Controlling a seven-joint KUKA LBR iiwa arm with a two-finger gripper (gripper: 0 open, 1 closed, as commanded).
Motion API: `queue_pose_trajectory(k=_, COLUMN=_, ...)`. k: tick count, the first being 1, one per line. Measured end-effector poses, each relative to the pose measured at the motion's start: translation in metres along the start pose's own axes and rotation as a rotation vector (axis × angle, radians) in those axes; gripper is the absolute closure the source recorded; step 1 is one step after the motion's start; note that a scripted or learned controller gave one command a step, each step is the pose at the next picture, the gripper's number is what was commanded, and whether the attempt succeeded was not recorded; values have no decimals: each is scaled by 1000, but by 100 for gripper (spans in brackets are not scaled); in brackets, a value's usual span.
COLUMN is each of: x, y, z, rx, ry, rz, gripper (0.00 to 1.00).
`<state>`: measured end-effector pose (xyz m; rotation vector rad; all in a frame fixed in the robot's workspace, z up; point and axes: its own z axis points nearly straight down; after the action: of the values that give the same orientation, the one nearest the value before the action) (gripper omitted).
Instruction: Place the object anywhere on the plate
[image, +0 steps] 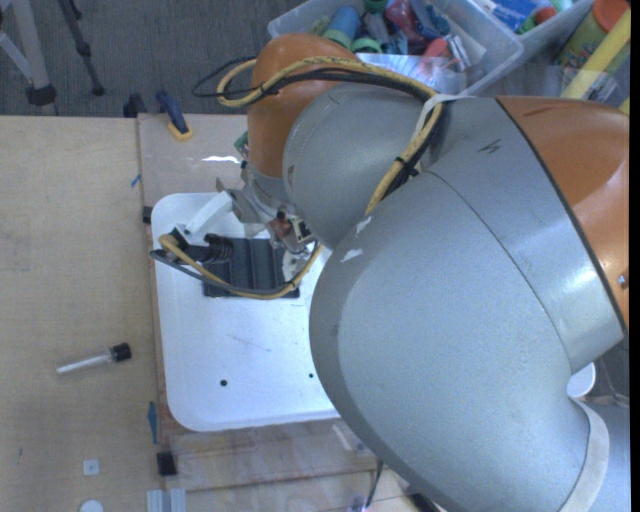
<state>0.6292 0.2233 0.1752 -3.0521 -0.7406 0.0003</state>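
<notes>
Arm across bench, gripper over white bin.

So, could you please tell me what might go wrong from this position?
1. The arm covers most of the view, so the plate and object cannot be checked; a miss could pass unnoticed.
2. The gripper sits low near the far left corner of the white bin, so a sideways move might hit the wall.
3. The yellow cable loops loosely beside the gripper and could snag.
</notes>
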Motion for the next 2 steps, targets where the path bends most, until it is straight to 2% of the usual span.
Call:
queue_pose_trajectory(k=1, x=-71, y=-37, z=87, rx=1, ry=5, rz=278, gripper=0)
queue_pose_trajectory(k=2, x=-48, y=40, z=56, rx=1, ry=-4, rz=-229, gripper=0)
